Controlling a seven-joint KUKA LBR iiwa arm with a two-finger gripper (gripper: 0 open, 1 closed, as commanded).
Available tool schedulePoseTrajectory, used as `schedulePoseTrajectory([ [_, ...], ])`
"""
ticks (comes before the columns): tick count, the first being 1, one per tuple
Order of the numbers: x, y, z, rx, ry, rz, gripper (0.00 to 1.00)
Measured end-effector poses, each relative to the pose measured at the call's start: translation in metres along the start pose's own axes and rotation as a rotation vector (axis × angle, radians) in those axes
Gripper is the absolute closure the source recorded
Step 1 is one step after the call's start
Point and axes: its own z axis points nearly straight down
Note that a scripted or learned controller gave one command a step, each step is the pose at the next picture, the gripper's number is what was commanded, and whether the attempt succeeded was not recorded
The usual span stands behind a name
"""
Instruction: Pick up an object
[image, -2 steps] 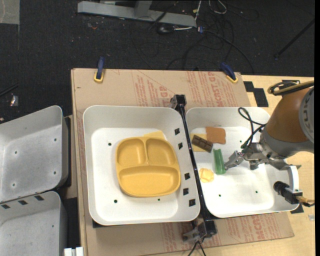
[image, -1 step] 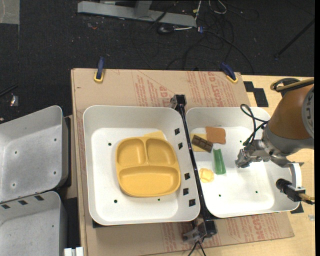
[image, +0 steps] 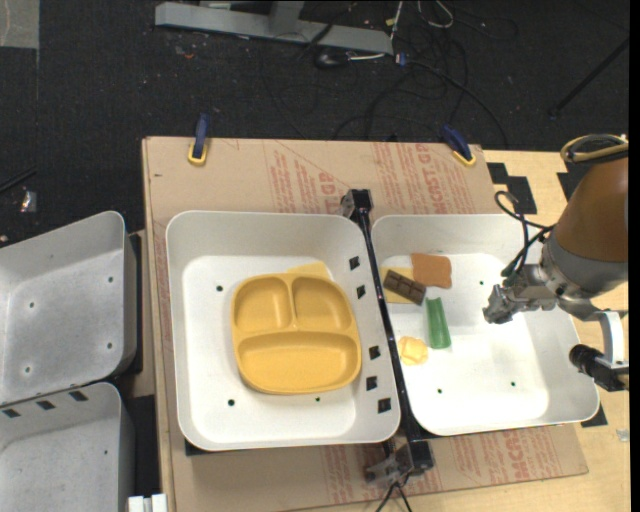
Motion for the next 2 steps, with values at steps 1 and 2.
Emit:
schedulePoseTrajectory([
  [1,-0.006,0.006,-0.061,-0.003,-0.001,-0.002,1.0],
  [2,-0.006,0.007,-0.114,-0.001,0.0,-0.003,1.0],
])
